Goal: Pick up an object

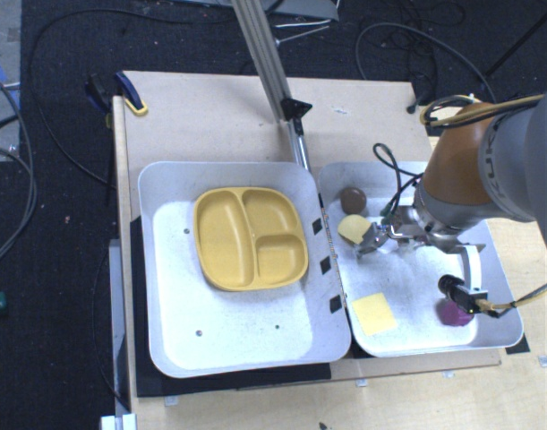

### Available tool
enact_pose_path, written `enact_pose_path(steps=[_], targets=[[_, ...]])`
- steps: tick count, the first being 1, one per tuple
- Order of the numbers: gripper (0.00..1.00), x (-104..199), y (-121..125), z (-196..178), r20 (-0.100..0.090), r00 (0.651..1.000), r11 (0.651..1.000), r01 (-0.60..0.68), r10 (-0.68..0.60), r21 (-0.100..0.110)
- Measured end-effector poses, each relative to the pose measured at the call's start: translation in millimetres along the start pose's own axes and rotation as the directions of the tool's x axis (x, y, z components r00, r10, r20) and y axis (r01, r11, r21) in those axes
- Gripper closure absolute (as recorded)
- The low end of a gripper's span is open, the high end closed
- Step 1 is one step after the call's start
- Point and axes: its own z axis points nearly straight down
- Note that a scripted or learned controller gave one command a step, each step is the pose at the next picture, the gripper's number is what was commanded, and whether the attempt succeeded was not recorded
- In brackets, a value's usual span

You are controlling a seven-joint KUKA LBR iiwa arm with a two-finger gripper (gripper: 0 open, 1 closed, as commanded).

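Note:
In the right bin (pixel 497 267) lie a brown round object (pixel 352 199), a pale yellow rounded object (pixel 351 229), a flat yellow square (pixel 373 313) and a purple object (pixel 451 313). My gripper (pixel 375 239) is low over the bin's left part, right beside the pale yellow object and touching or nearly touching its right side. The arm's grey and orange body (pixel 474 164) covers the bin's back right part.
The left bin (pixel 166 267) holds a yellow divided plate (pixel 251 237). A metal pole (pixel 266 52) slants down from the top to the gap between the bins. Black clips (pixel 328 265) sit along the edge between the bins. Cables trail near the purple object.

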Motion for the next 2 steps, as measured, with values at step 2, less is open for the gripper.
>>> enact_pose_path(steps=[2], targets=[[1.00, 0, -8, -65, 0.002, 1.000, 1.000, 0.000, 0.000, -0.010]])
